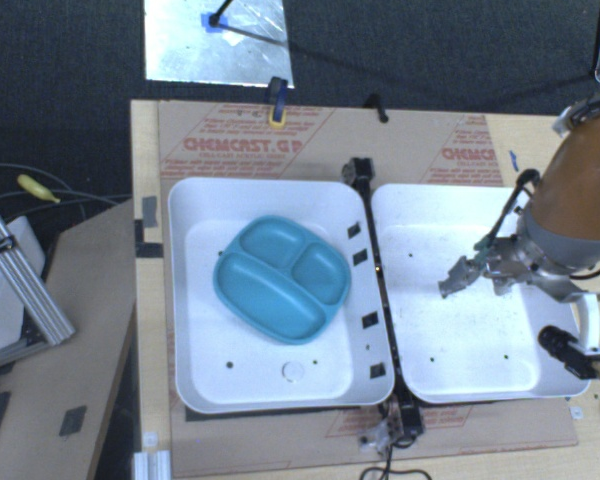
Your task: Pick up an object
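The arm (580, 193) is a fat, rounded thing with an orange-brown shell and a grey collar beneath it. A thin black cable (508, 208) trails down its side. The gripper (458, 280) is dull grey metal, angular and bracket-like. A black cylindrical part (565, 351) juts out below.

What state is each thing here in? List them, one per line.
Blue divided plate: lying flat in the left bin, compartments up, nothing in them, untouched.
Left bin: holds the plate.
Right bin: speckled with dark marks on its floor.
Gripper: over the right bin, nothing seen between its fingers.
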Available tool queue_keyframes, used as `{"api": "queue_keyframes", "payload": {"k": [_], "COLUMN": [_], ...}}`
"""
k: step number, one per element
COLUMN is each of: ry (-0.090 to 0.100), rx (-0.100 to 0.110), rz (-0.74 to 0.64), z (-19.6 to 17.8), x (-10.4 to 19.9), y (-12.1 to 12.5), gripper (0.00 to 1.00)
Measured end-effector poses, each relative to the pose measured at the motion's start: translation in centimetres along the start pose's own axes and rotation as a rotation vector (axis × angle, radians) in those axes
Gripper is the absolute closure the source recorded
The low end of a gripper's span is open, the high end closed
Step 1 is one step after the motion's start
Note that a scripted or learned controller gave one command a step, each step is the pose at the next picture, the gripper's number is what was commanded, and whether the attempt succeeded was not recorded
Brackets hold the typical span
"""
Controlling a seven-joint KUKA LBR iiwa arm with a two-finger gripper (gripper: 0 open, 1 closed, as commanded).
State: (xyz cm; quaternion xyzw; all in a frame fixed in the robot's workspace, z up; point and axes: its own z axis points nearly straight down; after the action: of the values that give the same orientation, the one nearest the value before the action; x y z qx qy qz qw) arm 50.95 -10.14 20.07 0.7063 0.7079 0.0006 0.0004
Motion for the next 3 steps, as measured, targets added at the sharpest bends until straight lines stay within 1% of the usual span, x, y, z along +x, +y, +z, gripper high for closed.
{"api": "queue_keyframes", "payload": {"k": [1, 2, 3], "ry": [0.004, 0.001, 0.003], "rx": [0.0, -0.005, -0.022], "rz": [-0.012, -0.006, -0.007], "z": [1.7, 1.6, -18.5], "x": [10.0, 12.4, 16.9], "y": [2.4, 7.8, 12.4], "gripper": [0.0, 0.0, 0.0]}}
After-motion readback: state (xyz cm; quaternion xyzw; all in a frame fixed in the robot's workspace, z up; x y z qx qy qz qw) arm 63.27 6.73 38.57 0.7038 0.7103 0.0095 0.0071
